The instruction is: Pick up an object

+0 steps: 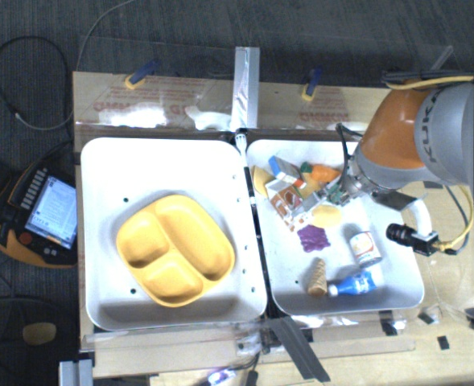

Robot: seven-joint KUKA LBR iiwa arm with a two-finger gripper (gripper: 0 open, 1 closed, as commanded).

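Note:
The right bin [397, 292] holds several small things. At its back lie a yellow wedge [260, 180], a blue piece [282, 166], an orange carrot [325, 172] and a red-and-white box [288, 200]. Nearer the front are a purple piece [313, 237], a pale yellow disc [327, 214], a white can with a red label [365, 248], an ice cream cone [318, 277] and a blue bottle [356, 283]. My gripper [339, 191] reaches in from the right and sits low beside the carrot, just above the pale disc. Nothing is visibly held.
A yellow divided plate [175, 248] lies in the left bin [100, 175]. A metal post [245, 87] stands behind the wall between the bins. A handheld pendant [43, 215] rests on the floor to the left of the bench.

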